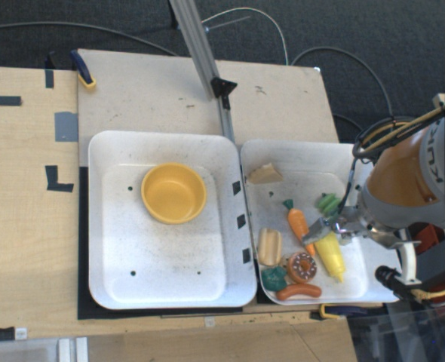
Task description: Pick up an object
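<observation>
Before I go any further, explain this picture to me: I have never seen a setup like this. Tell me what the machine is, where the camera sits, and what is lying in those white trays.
This is one photo, taken by a fixed camera above a bench, looking down at a slant. The grey and orange shape on the right is a robot arm reaching in. At its tip is a pincer for grasping, low over the right bin; whether it is open or shut is too small to tell, and I cannot see anything held.

Two shallow white bins sit side by side. The left bin holds a yellow bowl. The right bin holds toy food: a carrot, a yellow piece, a doughnut, a sausage, a bread roll, a tan wedge and small green pieces.

The arm's job is to pick up one object.
</observation>
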Robot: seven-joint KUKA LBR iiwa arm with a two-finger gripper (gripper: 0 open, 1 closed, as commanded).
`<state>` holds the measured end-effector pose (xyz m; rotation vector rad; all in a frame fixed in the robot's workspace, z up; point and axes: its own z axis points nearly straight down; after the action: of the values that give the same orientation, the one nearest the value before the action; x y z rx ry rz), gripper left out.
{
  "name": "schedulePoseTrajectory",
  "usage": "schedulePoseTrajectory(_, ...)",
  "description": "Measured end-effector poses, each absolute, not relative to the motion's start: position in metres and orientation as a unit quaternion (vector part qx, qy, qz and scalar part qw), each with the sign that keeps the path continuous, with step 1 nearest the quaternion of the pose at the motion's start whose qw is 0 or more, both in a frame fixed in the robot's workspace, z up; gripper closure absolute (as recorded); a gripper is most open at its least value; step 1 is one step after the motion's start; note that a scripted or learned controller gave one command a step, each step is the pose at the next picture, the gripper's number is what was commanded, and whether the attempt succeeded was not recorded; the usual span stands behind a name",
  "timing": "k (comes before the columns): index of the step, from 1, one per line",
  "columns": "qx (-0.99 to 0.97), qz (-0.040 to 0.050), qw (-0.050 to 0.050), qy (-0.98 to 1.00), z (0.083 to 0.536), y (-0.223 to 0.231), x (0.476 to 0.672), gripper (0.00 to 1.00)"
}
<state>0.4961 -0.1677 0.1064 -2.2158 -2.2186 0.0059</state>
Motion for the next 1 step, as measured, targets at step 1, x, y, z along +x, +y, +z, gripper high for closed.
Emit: schedulePoseTrajectory(1, -0.706, 0.0011, 0.002, -0.708, 0.1186, -0.1674, 0.4967, 1.0)
